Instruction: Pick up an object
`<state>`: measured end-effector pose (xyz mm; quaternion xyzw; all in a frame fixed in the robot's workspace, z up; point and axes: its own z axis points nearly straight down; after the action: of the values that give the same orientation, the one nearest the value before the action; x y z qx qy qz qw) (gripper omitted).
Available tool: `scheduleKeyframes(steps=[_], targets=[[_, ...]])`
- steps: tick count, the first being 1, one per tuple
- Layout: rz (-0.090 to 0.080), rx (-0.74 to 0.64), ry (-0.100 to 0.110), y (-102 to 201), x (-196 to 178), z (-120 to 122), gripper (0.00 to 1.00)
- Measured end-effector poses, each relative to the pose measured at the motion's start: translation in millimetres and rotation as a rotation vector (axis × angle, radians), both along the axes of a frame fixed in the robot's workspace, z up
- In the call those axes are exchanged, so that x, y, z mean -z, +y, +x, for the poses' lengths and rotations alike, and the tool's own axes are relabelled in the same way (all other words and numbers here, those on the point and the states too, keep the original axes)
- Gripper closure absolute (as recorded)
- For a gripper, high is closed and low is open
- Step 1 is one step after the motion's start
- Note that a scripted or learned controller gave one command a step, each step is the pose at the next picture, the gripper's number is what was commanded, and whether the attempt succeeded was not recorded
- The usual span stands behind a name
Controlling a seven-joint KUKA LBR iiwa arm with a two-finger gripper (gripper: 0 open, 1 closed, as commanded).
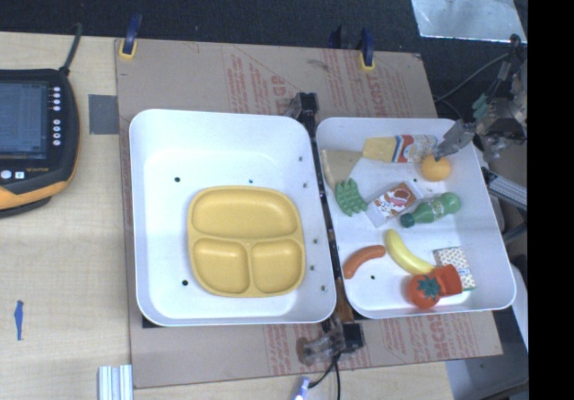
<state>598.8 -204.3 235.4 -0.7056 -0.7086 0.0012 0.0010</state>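
Hovering at the right bin's (499, 237) far right corner, gripper (446, 149) touches the toy orange (436, 168); finger opening: cannot tell. Orange looks light, smooth, round, so likely slippery; grasp across its middle.

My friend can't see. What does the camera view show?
The gripper reaches in from the right, right at a small orange in the right bin, which holds toy food. The left bin holds a yellow divided tray.
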Motion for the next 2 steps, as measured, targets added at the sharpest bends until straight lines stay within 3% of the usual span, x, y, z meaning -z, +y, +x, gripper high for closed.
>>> scheduleKeyframes(steps=[1, 2], targets=[[0.0, -0.003, 0.001, -6, 55, 57, 0.0], [0.0, -0.001, 0.002, -7, 144, 0, 0.0]])
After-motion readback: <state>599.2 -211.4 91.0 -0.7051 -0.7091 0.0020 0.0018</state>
